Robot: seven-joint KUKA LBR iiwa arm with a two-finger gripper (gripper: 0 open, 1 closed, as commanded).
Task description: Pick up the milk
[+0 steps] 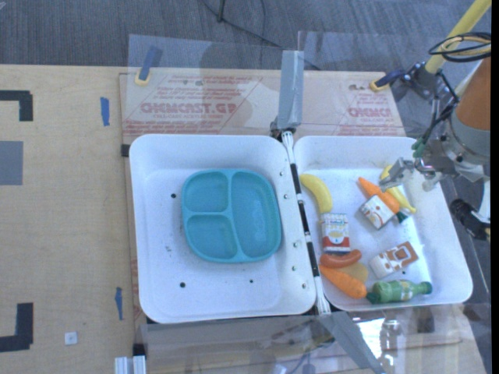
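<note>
- Grey carpet runs behind the pale wooden worktop (62,232), and two shallow white bins sit side by side on it, so I'll use the right bin (460,275) as my landmark.
- Just left of that bin is the left bin (148,209), with a teal divided plate (231,215) in its middle, presumably the drop-off side.
- Inside the right bin I count two small cartons that could be the milk: one carton (376,211) tilted in the middle, with an orange carrot piece (369,185) touching its upper edge, and a second carton (394,260) lying nearer the bin's front edge.
- I judge one of these to be the milk, but the print is too small for me to say which.
- Along the bin's left side lie a banana (316,191), a red-and-white box (335,233), and a sausage (341,257) with an orange carrot (343,282) under it; a green bottle (399,290) rests along the front edge.
- My tool (399,173) hangs over the bin's back right part, just above the tilted carton, reaching in from the right edge.
- Its fingers look slightly apart with nothing between them, so nothing is gripped yet.
- That position reads to me as an approach to the tilted carton; the carrot piece crowding it could spoil a clean grip.
</note>
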